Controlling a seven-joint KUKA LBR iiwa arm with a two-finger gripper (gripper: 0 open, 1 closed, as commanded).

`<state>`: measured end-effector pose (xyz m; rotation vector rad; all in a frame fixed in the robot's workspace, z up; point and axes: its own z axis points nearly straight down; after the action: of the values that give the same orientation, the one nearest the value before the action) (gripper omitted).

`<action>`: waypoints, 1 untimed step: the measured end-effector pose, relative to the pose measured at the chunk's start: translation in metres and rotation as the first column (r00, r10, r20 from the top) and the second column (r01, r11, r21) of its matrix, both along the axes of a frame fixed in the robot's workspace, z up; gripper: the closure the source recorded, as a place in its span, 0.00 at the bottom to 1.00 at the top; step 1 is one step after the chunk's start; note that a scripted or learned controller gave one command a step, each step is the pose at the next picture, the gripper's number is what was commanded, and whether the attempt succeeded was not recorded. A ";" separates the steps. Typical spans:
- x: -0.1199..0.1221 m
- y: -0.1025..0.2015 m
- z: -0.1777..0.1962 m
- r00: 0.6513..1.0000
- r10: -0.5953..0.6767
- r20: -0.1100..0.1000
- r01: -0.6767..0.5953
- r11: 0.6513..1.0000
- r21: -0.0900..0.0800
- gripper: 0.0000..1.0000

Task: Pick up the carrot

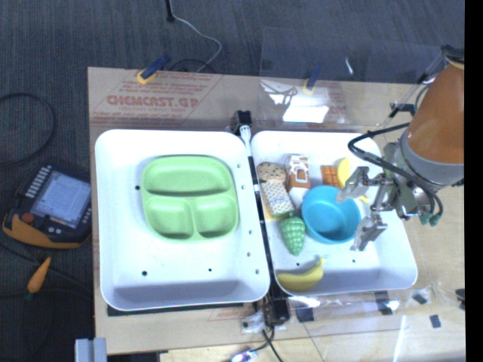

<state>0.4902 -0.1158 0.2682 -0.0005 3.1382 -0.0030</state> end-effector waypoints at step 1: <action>0.051 -0.020 -0.151 0.919 -0.394 -0.012 0.394 0.919 0.000 0.00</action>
<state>0.5408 -0.1361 0.1172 0.6324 3.0865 -0.0007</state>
